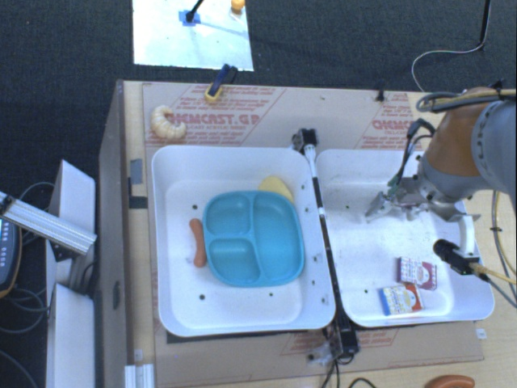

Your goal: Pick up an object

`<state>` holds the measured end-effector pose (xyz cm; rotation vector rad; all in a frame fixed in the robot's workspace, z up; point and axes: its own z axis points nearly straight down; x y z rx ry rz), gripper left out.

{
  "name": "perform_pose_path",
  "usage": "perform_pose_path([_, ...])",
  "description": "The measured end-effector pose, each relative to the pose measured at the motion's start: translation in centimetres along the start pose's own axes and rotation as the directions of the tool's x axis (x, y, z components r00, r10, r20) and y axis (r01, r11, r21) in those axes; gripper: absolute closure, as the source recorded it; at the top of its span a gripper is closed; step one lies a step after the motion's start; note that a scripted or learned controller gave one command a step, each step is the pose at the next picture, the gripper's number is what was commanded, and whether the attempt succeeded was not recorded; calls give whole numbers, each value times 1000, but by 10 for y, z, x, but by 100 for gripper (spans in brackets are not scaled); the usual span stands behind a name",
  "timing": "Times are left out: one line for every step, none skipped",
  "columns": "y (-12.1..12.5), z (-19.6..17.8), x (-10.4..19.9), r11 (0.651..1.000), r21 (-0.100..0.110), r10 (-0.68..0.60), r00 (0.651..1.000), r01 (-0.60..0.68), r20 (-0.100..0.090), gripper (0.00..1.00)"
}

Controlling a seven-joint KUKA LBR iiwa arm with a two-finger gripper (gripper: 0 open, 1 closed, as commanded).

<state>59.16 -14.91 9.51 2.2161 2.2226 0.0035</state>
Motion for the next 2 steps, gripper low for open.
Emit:
perform_pose_path([1, -11, 0, 1000, -3, -1, 1000, 1, 0, 100])
perform_pose_path([1, -11, 0, 1000, -2, -1, 1000, 1, 0, 0])
